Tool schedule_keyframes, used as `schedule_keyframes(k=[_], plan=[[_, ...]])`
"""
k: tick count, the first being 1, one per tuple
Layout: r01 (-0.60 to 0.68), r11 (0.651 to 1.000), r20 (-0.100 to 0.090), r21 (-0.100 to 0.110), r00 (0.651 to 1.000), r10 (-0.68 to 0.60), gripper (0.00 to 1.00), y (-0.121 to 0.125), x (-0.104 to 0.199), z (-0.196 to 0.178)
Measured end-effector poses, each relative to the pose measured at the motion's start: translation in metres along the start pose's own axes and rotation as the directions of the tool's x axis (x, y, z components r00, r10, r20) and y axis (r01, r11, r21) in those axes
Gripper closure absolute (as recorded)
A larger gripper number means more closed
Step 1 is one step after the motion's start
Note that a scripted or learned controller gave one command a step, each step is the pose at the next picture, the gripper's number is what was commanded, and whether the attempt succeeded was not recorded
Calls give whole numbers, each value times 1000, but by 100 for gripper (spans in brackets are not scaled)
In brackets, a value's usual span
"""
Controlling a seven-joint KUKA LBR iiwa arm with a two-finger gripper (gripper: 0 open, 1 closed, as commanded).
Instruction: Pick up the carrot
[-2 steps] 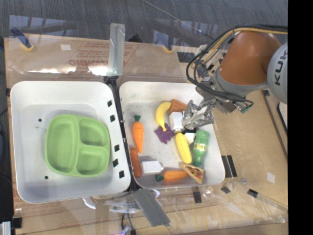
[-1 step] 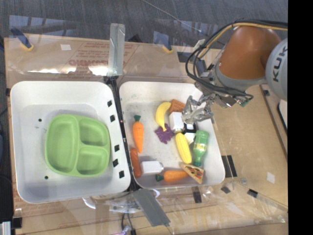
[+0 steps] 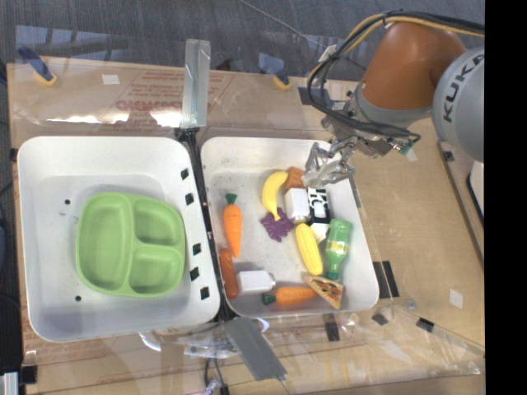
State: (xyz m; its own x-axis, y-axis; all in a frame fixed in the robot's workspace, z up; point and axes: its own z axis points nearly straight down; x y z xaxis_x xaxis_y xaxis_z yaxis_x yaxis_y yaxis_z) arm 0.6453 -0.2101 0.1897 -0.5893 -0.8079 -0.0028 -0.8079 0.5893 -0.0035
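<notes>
Near the right bin's (image 3: 240, 164) far right corner our gripper (image 3: 329, 167) hovers, grip width unclear, the carrot (image 3: 233, 229) lying leftward, long axis far-to-near.

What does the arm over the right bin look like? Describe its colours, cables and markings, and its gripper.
The arm is grey with a broad, rounded orange band above the wrist. Dark letters reading "KUK" show on the grey shell at the right. Black cables loop around the orange section down to the wrist. The gripper is small, metallic silver-grey, hung below a dark mounting plate.
</notes>
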Motion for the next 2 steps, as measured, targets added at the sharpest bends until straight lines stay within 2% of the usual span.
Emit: schedule_keyframes(k=[1, 2], plan=[[134, 991, 0, 0, 991, -134, 100, -10, -9, -27], [234, 972, -1, -5, 972, -234, 100, -9, -9, -17]])
